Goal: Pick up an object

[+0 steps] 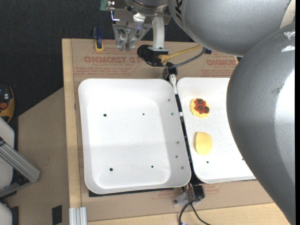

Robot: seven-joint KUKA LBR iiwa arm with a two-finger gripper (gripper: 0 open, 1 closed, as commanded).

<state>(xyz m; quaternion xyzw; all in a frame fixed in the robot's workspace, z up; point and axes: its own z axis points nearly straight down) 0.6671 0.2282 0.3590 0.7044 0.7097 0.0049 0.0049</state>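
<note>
Beyond the far edge of the left white bin (93,139) we see the gripper (127,37); we cannot tell its state. Right bin (220,172): pale yellow oval block (203,143), long axis near-to-far; yellow disc with red dots (199,107) farther back.

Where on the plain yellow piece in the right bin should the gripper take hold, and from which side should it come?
Probably straight from above, fingers closing across the narrower width of the yellow piece. It lies flat on the right bin, apart from the red-topped piece, with bare floor on both sides.
</note>
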